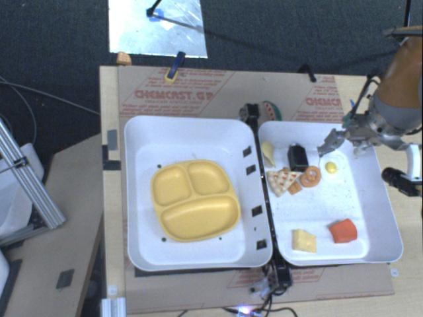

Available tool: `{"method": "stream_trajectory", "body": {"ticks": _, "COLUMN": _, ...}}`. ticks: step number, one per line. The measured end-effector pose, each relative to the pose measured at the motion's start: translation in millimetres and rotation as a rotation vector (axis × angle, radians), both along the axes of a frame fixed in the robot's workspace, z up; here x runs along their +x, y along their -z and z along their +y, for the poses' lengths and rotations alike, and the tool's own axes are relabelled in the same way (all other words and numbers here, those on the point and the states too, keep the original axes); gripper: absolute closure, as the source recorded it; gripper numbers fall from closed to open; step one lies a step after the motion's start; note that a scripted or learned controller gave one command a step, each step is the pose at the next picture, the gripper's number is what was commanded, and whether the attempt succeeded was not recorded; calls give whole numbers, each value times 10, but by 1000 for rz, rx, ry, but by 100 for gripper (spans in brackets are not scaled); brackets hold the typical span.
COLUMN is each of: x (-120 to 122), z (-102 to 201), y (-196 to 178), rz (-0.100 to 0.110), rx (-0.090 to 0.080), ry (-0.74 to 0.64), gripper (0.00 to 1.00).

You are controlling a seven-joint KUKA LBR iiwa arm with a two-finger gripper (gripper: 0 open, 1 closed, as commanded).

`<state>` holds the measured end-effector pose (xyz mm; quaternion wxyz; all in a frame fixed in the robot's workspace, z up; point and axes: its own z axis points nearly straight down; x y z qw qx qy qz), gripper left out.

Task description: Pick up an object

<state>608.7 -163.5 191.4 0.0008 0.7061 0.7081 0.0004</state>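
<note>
The right bin (pixel 380 207) holds several small items: a black block (pixel 297 156), a small yellow ball (pixel 330 168), an orange ring (pixel 310 176), a pizza slice (pixel 283 179), a pale yellow piece (pixel 268 152), a yellow cheese wedge (pixel 305 240) and a red-orange block (pixel 343 230). My gripper (pixel 344 145) hangs over the far part of this bin, just above and right of the yellow ball. Its fingers stand spread, with nothing between them.
The left bin (pixel 139 177) holds a yellow divided tray (pixel 195 199). A black clamp (pixel 250 113) sits at the far end of the rim between the bins. Cardboard (pixel 198 91) lies under both bins, with a shiny sheet (pixel 158 18) beyond it.
</note>
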Motion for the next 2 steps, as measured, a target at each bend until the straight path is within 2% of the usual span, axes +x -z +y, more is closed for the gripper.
{"method": "stream_trajectory", "body": {"ticks": 1, "x": -935, "z": -114, "y": 1121, "rz": 12, "rx": 4, "ry": 8, "gripper": 0}}
{"method": "stream_trajectory", "body": {"ticks": 2, "x": -1237, "z": -452, "y": 1072, "rz": 2, "rx": 1, "ry": 6, "gripper": 0}}
